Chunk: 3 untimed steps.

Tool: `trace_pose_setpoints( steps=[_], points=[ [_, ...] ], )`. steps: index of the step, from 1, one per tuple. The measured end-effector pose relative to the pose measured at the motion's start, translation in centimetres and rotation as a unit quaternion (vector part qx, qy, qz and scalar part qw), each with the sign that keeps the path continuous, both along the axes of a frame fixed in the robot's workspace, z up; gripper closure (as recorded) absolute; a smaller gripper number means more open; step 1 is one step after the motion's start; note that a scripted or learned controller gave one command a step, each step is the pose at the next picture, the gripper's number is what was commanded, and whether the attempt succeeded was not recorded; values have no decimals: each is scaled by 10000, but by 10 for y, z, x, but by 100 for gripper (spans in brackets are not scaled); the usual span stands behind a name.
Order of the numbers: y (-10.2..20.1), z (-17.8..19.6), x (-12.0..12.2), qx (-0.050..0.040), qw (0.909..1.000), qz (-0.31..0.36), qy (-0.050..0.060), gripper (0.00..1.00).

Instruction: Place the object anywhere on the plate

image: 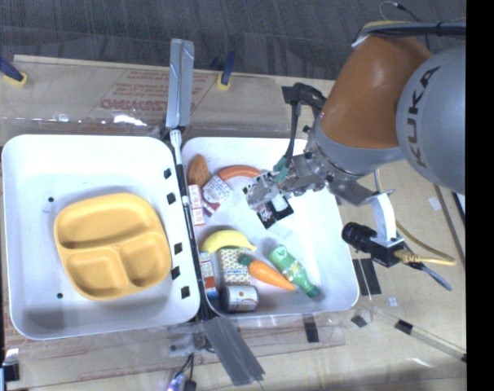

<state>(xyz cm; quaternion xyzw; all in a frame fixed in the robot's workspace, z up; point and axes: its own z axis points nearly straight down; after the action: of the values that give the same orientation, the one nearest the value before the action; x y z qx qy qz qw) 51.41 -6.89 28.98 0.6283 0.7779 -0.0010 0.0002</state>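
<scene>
Dark carpet lies beyond a pale tabletop (443,218) that carries two white bins side by side. From above, the left bin (27,218) holds a yellow plate (110,243) with three compartments, sitting a little left of the bin's middle. The right bin (341,255) holds the loose things: a brown piece (198,169) and a sausage (239,172) at the far side, a small packet (216,189) just near of them, a banana (225,239) by the divider, a carrot (266,274) right of it, a green bottle (293,270) touching the carrot's right side, and a can (240,297) at the near edge. The arm (377,96) reaches in from the right, and its pincer (267,198) hangs over the middle of the right bin, right of the packet and far of the banana. Whether it is wide or narrow cannot be told, and nothing can be made out between its tips. Clamps (224,80) sit on the far edge of the tabletop.
</scene>
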Motion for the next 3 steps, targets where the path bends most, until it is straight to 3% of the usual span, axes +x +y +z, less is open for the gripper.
trace_pose_setpoints(
  steps=[1, 2, 3],
  points=[
    [57, -58, -3, 4, 9998, -200, 29, 100],
    [118, -71, -9, 11, 9948, 1018, 29, 100],
    [117, -63, -8, 5, 9947, 1028, 48, 100]
  ],
)
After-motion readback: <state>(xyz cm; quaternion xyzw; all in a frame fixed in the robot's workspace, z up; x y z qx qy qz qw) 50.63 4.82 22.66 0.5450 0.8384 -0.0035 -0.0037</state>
